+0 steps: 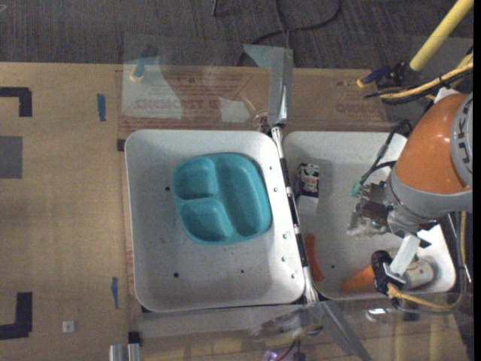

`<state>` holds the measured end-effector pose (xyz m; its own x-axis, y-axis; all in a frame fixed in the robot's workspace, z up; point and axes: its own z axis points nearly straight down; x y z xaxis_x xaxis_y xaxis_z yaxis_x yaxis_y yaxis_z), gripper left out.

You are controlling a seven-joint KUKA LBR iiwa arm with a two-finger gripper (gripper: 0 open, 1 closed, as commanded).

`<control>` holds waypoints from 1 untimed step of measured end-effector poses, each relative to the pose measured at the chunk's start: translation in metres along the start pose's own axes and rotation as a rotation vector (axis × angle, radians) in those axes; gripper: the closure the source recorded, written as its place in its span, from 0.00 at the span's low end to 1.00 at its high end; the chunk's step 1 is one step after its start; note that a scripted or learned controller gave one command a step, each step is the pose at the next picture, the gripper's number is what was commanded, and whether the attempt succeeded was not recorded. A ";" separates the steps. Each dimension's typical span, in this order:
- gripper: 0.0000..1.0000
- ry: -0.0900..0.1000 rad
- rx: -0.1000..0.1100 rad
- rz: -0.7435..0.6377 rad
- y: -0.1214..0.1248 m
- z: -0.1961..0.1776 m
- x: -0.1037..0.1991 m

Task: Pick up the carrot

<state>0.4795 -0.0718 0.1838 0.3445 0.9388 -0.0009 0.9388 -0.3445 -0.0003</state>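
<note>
The carrot (359, 278) lies unlifted on the floor of the right bin (338, 160), 1 of 2, with the robot's claw (368, 215) nearby; whether the claw is wide or narrow cannot be told.

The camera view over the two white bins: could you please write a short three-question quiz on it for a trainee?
1. True or false: the teal three-compartment plastic plate lies in the same bin as the orange tapered carrot.
2. Which shallow white bin is the gripper above? A) the left bin B) the right bin C) neither
3. Fill in: within its bin, the carrot lies by the wall nearest the view's ____ edge.
Key: 1 false: the plate is in the left bin, the carrot in the right bin. 2 B. 3 bottom.
</note>
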 end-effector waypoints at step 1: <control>1.00 0.000 0.002 0.326 -0.007 0.000 0.017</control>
